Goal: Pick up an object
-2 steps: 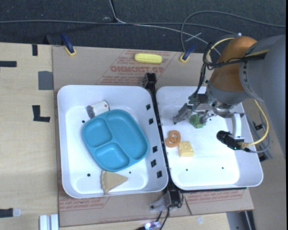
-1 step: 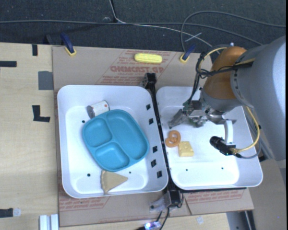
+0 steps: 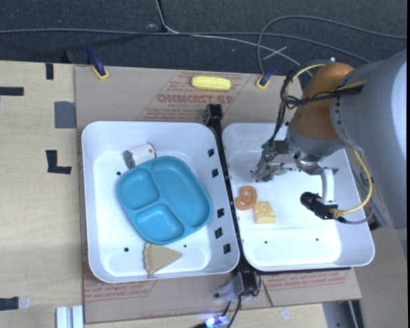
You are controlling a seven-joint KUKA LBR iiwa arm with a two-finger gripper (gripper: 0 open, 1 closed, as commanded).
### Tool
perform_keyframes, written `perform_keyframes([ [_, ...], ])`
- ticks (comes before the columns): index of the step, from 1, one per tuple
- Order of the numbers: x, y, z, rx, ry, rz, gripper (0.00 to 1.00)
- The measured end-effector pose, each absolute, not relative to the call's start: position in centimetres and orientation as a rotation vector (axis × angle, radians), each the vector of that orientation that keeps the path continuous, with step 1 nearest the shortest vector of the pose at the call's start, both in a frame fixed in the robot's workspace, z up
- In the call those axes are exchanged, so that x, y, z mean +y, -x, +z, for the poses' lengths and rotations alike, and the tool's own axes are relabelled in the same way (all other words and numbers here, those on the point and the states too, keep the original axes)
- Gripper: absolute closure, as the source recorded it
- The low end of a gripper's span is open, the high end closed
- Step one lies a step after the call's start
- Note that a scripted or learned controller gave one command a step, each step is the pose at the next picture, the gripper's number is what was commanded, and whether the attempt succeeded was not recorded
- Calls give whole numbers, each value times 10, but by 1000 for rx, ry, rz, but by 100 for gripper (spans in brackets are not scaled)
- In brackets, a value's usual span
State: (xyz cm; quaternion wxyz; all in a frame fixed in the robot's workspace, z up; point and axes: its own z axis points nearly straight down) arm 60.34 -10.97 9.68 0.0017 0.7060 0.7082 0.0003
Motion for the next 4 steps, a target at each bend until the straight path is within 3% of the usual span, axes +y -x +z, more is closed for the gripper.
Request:
perform_keyframes([
  [3, -100, -605, 256, 2220, -2217, 4, 100],
  [4, -53, -583, 258, 2228, -2217, 0, 100],
])
